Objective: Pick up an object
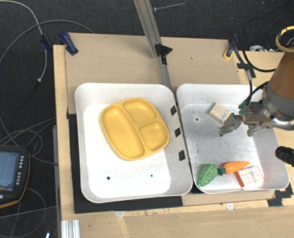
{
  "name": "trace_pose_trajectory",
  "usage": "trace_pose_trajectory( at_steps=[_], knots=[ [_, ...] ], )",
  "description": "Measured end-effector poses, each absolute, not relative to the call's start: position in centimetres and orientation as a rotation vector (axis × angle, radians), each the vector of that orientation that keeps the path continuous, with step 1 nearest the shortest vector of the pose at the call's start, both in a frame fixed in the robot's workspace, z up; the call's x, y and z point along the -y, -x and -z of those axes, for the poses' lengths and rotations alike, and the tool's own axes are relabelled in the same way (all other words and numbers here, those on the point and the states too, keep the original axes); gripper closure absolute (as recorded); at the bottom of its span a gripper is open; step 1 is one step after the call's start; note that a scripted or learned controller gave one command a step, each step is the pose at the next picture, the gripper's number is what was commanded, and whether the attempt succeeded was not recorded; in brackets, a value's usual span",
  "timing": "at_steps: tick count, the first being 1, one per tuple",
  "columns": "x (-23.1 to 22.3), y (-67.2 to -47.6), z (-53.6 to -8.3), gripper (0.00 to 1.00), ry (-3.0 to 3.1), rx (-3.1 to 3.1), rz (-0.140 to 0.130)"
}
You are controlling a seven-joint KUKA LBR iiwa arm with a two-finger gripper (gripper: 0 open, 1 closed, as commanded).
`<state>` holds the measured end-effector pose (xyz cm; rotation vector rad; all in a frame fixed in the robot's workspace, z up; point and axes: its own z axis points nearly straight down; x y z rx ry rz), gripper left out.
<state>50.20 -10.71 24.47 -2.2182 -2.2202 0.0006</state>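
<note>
My gripper (231, 124) hangs open and empty; I should drop squarely over the speckled block (219, 112) just up-left of my fingers.

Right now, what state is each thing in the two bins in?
Yellow plate: right side up in the left bin, nothing in its compartments.
Patterned block: lying in the right bin, beside the gripper, not held.
Toy carrot: lying flat near the front edge.
Red and white box: lying flat, touching the carrot.
</note>
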Motion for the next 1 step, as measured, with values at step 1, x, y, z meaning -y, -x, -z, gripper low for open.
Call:
trace_pose_trajectory(
  at_steps=[1],
  knots=[
    [10.71, -50.21, -24.46, 0.00, 2.219, 2.220, 0.000]
  ],
)
